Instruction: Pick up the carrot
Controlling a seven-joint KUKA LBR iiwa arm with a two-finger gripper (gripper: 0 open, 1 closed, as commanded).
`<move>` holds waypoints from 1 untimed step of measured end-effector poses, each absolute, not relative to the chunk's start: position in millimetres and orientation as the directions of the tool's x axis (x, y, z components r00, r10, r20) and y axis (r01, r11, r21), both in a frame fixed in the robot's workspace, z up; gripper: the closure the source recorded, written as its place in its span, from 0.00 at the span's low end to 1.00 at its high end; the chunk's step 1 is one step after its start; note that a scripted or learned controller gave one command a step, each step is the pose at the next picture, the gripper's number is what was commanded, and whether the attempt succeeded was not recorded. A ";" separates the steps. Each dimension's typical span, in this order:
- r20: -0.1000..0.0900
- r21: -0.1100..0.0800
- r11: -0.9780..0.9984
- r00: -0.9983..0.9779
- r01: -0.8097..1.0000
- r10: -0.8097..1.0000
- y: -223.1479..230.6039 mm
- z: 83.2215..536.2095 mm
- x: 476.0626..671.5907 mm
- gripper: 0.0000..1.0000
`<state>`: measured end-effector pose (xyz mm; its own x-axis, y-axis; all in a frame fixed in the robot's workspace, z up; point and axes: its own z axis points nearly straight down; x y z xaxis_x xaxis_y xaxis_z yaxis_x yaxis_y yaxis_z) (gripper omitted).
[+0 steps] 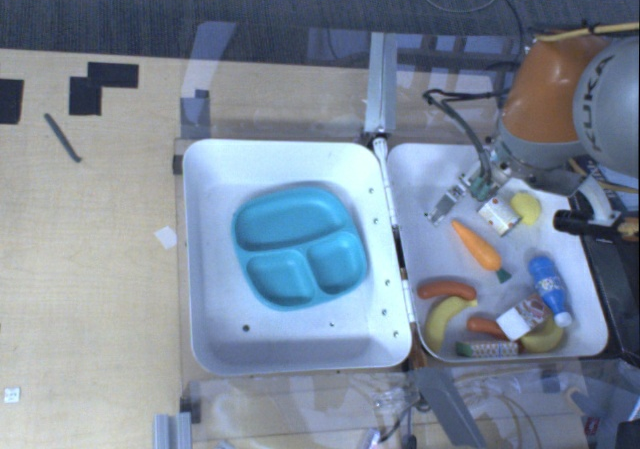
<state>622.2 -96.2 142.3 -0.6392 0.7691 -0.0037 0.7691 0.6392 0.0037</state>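
Camera view, orange carrot (476, 244) with green tip, lying slantwise, gripper (455, 199) fingers spread, grasping nothing

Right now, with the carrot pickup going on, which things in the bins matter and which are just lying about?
Part of the job:
carrot
gripper, just above the carrot
right bin, which holds the carrot

Just lying about:
blue divided tray in the left bin
lemon
sausage
bananas
blue bottle
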 end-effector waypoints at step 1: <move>-0.009 0.008 0.722 -0.722 0.692 0.692 -93.0 90.0 599.6 0.00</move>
